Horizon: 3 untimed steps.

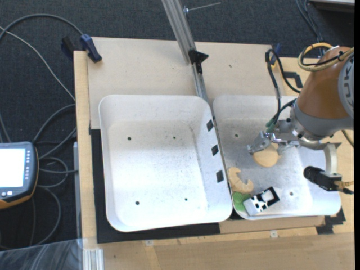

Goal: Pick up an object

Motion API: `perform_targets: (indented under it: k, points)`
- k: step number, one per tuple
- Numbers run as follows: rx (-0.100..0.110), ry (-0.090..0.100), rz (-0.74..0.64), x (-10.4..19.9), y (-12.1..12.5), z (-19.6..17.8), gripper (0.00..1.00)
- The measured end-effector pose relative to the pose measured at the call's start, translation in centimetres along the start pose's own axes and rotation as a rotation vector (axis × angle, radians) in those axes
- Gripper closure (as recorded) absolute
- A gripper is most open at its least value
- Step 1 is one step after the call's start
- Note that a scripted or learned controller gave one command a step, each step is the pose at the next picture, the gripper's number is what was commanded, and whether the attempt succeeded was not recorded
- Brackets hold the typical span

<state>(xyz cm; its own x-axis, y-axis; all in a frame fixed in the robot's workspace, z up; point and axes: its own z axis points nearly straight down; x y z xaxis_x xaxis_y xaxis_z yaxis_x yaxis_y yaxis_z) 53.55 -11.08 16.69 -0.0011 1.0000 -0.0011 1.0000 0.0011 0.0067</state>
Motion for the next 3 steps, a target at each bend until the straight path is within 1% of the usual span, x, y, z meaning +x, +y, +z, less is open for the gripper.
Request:
perform_targets:
  k: [1,2,3]
  points:
    - [0.000,0.000,0.000,0.1,-0.5,-4.6,1.00]
    - [-0.002,-0.001,0.000,-0.9,-0.1,-10.4,1.00]
    - [0.009,0.004,-0.004,3.4,-0.3,-9.6,1.00]
